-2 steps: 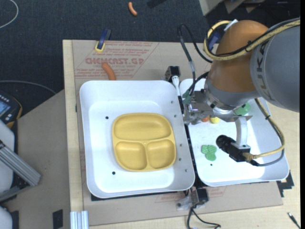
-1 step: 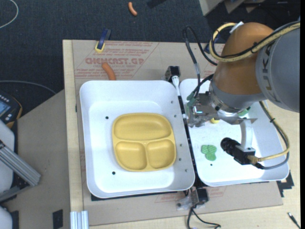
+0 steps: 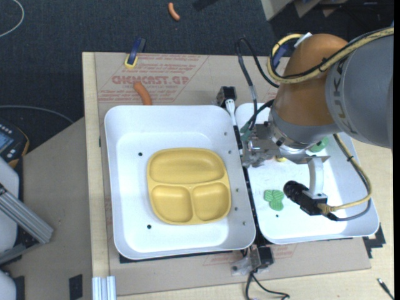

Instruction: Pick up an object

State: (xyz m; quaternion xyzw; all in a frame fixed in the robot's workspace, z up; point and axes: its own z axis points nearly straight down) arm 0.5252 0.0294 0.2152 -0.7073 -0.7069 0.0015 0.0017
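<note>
The bench (image 3: 181, 80) was a pale board with red lettering printed across its far part, and it stood on a dark carpeted floor (image 3: 94, 17). On it sat two shallow white bins side by side. The left bin (image 3: 125, 136) served as the landmark: inside it, roughly at its centre, lay a yellow divided tray (image 3: 187, 185) with one long compartment and two smaller ones.

Touching the left bin's right wall was the right bin (image 3: 312, 227). A small green object (image 3: 274, 198) lay on that bin's floor, just right of the shared wall and near its front half. Another bit of green (image 3: 320, 145) showed farther right, mostly hidden by the arm.

The arm (image 3: 325, 86), grey with an orange band, hung over the right bin. The gripper (image 3: 257, 147) was low beside the shared wall, but whether it was released or clenched could not be told; the wrist hid it. A black fitting (image 3: 303, 197) with a yellow cable sat right of the green object.

Beyond the left bin's far edge, an orange sausage-shaped piece (image 3: 143, 93) lay on the board, with a blue and yellow clamp (image 3: 134, 53) farther back at the board's edge. Another orange piece (image 3: 174, 10) lay on the floor beyond that.
</note>
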